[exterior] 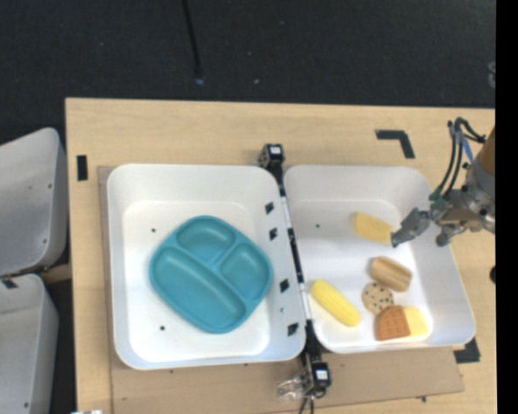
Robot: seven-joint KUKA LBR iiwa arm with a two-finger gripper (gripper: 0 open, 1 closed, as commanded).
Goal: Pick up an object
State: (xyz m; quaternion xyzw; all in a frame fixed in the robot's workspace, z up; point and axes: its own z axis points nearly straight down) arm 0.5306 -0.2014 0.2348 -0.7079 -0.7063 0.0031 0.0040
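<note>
A pale wooden bench (198, 132) fills most of the view, set against a dark floor, with grey-white panels lying off its left edge. Black corner markers are stuck on the wood near the bins. No brand, label or legible writing can be made out anywhere; everything is too small or too blurred to read.

Two shallow white bins sit side by side on the bench, touching along a black-clipped seam. The left bin (121, 231) holds a teal divided plate (210, 272) with three compartments, lying flat near the bin's middle.

The right bin (328, 188) holds the small toy foods. An ear of yellow corn (336, 303) lies tilted near the seam at the bin's lower left. A yellow banana-like piece (372, 227) rests in the upper middle. A tan bread roll (391, 272) lies below it, with a speckled round cookie (377, 297) just beside the roll. An orange-and-yellow wedge (401, 323) sits near the bin's lower right edge.

The grey arm, with its orange band (486, 149) showing, enters from the right. Its gripper (426, 228) hangs over the right bin's upper right, just beside the banana-like piece; the two fingers appear spread apart, with nothing between them.
</note>
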